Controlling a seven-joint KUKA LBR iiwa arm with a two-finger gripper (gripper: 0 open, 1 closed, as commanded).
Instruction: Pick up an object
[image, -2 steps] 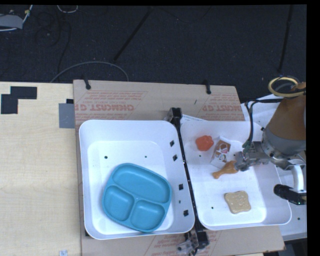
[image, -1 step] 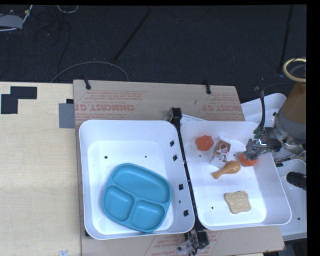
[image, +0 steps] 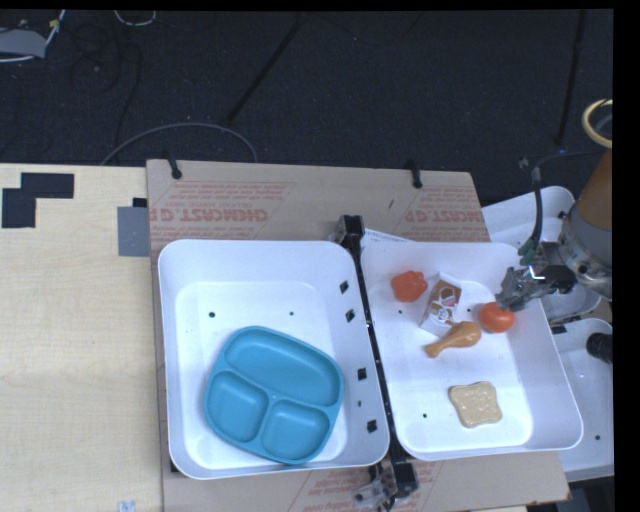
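Bench surface (image: 70, 330) of pale wood occupies the left of the camera view, with a cardboard sheet (image: 300, 205) lying under two white bins.

Left bin (image: 255, 262): contains one blue divided plate (image: 272, 394) with three compartments, lying flat toward the bin's near-left area.

Right bin (image: 545, 400): contains five items.
- One orange-red rounded object (image: 408, 286), in the far-left area of the bin.
- One small white packet with a dark printed patch (image: 442, 303), just right of that object.
- One tan drumstick-shaped item (image: 455, 339), touching or nearly touching the packet's near edge.
- One red tomato-like ball (image: 496, 318), just beside the drumstick's thick end, close to the bin's right wall.
- One beige toast-shaped slab (image: 474, 404), well apart from the others, in the near part of the bin.

Gripper (image: 520, 286): positioned over the right wall of the right bin, directly above and just right of the red ball. Whether its tips are spread or pressed together cannot be told at this resolution, and contact with the ball cannot be confirmed. No item is visible between them.

Arm (image: 600, 215): enters from the right edge, grey wrist body with an orange section above it. A dark cable (image: 538, 215) runs along the wrist.
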